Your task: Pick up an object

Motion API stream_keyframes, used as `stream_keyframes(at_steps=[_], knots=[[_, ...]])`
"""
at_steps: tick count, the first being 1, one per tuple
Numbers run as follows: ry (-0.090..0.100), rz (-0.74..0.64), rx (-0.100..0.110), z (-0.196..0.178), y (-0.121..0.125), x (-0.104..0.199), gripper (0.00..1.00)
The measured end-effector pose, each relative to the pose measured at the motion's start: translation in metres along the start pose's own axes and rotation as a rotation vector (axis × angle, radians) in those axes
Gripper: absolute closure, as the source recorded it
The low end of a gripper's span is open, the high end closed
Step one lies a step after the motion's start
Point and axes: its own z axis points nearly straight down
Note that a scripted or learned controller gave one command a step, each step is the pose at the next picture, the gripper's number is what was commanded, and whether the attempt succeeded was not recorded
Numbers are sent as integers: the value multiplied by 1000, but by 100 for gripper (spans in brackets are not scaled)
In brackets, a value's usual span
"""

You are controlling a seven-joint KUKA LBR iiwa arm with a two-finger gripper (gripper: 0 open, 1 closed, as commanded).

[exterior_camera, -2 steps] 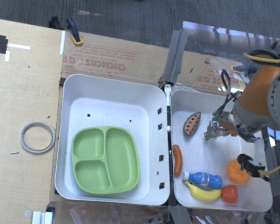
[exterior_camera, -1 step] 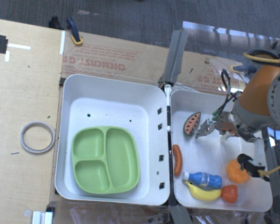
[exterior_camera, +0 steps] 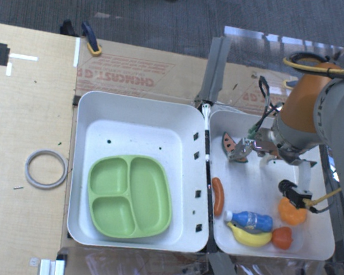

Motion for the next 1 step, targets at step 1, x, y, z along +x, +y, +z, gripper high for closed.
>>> stream_keyframes(at_steps=[1], knots=[[-2, -3, 0, -9, 0, 0, 100]])
